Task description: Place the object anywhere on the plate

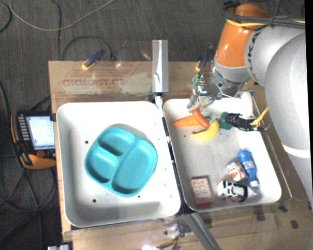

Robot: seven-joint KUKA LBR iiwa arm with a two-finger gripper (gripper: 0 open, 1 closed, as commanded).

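Gripper (198, 105) hangs over the right bin's (269, 158) far-left corner, fingers pinching an orange carrot (190, 121) beside a yellow banana (207, 131). Teal divided plate (122, 159) sits mid left bin (75, 151).

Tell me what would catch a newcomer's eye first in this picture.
Probably the turquoise divided plate, bright against the left bin. Next, the arm's orange band at upper right, its hand low over an orange carrot and yellow banana at the right bin's far end.

Arm (278, 65) cut off at right edge; carton (201, 190) label too small to read
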